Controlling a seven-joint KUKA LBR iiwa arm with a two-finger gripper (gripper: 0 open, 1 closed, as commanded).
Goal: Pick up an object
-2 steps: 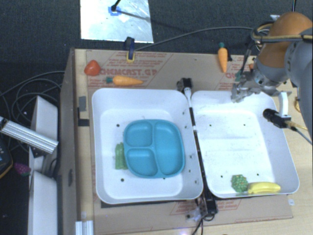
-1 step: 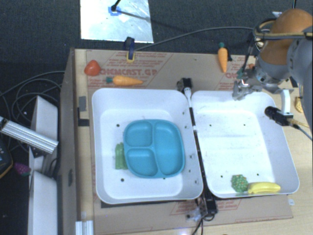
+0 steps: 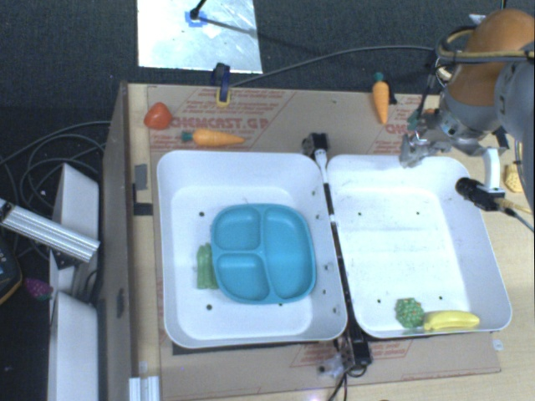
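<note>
Fingers (image 3: pixel 413 153) hang over the far edge of the right bin (image 3: pixel 481 249), just past its back rim, and nothing sits between them. How wide they stand I cannot tell, since they are small and blurred at this slant.

Closest candidates lie well away from the fingers, toward the near side of that same bin: a yellow banana (image 3: pixel 452 319) lying flat along the front wall, and a green broccoli piece (image 3: pixel 409 312) touching its left end. Bare white floor lies between them and the fingers.

My judgement is that the step in hand is choosing a target and travelling to it. The banana looks the better pick, being long and slim, so closing across its narrow width should work. Coming straight down near its right half keeps clear of the broccoli. The front wall is close, so one finger could catch the rim. A blue plate (image 3: pixel 263 251) and a green block (image 3: pixel 205 266) sit in the left bin (image 3: pixel 192 174), far off to the side.
</note>
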